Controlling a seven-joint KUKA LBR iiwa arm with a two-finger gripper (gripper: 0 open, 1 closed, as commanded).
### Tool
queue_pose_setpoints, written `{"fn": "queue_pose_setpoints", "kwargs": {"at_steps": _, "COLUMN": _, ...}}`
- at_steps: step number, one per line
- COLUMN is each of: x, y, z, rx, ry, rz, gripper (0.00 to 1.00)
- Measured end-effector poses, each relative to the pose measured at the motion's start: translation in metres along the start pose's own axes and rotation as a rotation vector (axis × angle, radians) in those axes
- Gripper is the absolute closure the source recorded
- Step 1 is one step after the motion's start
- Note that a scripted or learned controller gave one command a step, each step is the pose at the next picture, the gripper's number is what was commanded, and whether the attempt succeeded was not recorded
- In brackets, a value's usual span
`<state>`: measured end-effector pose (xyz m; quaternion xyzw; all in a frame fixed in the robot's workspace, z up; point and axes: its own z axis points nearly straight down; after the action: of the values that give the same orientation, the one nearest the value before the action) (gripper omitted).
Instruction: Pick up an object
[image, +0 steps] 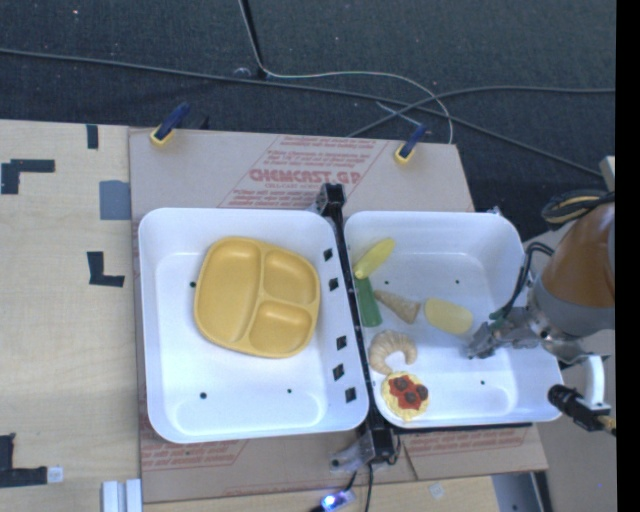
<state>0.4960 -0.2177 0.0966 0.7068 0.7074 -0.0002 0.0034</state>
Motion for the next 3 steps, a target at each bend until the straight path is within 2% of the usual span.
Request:
{"fn": "queue_pose_setpoints", "kwargs": {"at_steps": 1, "x": -0.005, "y": 0.01, "z": -0.054, "rx": 0.001, "ry": 0.003, "rz": -0.001, "gripper": 1.0}}
{"fn": "queue_pose_setpoints", "kwargs": {"at_steps": 2, "x": -0.006, "y": 0.005, "z": -0.115, "rx": 0.0, "ry": 0.003, "rz": -0.001, "gripper": 1.0}}
{"fn": "queue_pose_setpoints", "kwargs": {"at_steps": 3, "x": -0.006, "y": 0.006, "z": -0.122, "rx": 0.003, "ry": 0.005, "rz": -0.001, "gripper": 1.0}}
